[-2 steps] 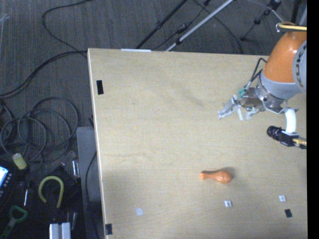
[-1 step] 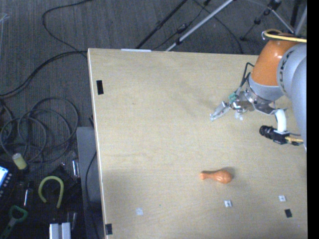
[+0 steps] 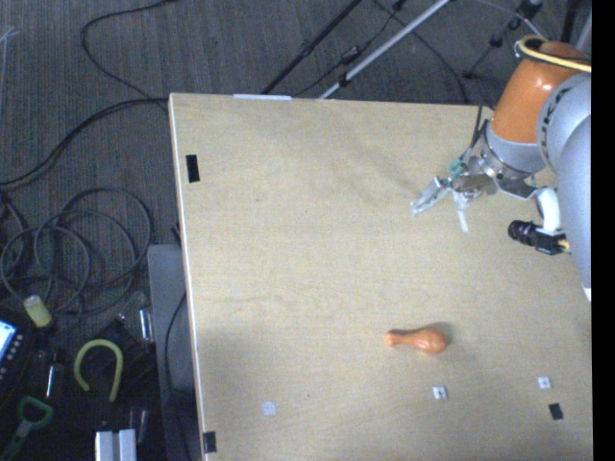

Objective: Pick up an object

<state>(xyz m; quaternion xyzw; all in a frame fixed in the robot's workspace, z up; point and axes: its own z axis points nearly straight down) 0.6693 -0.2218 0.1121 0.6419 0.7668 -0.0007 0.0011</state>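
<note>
One orange object (image 3: 419, 340) lay on the bench (image 3: 288, 257) at lower right; the tool (image 3: 442, 203), fingers spread and holding nothing, hovered at upper right.

Light tan bench top (image 3: 317, 257) with small black markers near its edges. Dark grey carpet floor (image 3: 86, 75) lay beyond the far and left edges. Black cables (image 3: 72, 233) coiled on the floor left; tripod legs (image 3: 404, 27) stood past the far edge.
</note>
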